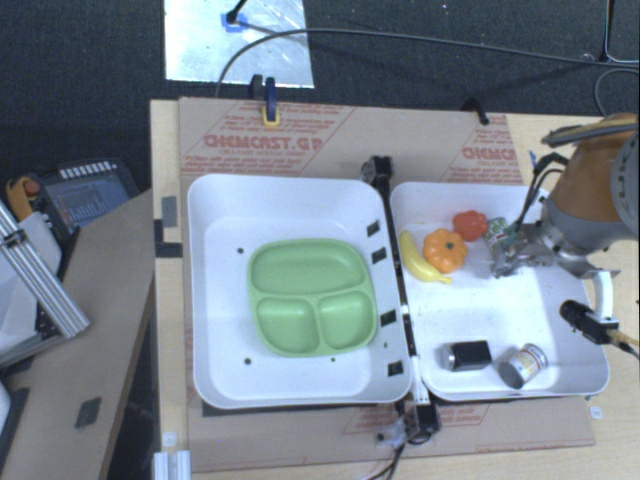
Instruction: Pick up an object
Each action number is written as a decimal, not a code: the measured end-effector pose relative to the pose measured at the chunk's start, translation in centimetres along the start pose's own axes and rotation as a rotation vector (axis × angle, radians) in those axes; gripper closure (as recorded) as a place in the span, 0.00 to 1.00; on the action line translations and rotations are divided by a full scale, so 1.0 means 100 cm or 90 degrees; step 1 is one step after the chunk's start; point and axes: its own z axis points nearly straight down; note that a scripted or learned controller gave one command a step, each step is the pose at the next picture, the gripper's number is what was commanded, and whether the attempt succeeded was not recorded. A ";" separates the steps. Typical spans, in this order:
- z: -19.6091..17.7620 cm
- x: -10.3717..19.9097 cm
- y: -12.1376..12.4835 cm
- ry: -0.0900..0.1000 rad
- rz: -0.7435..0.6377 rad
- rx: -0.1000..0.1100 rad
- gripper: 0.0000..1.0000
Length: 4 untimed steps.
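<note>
The right bin (pixel 570 313) holds a yellow banana (pixel 418 259), an orange round fruit (pixel 445 250) leaning on it, and a red fruit (pixel 469 224) with a green bit on its right side. At the bin's front lie a black box (pixel 467 354) and a silver can (pixel 523 364) on its side. My gripper (pixel 505 255) hangs low over the bin's middle, just right of the red and orange fruits and close to the green bit. I see nothing held in it.
The left bin (pixel 215 268) holds a green divided plate (pixel 307 296). The grey arm with its orange band (pixel 598 193) comes in over the right bin's far right edge. A black divider (pixel 392 268) runs between the bins.
</note>
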 end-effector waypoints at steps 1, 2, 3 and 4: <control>-0.047 -0.008 0.000 -0.001 0.001 -0.001 1.00; -0.098 0.002 0.001 0.000 -0.002 -0.001 1.00; -0.126 0.002 0.003 0.000 -0.002 0.000 1.00; -0.126 0.045 -0.005 0.001 -0.004 0.002 1.00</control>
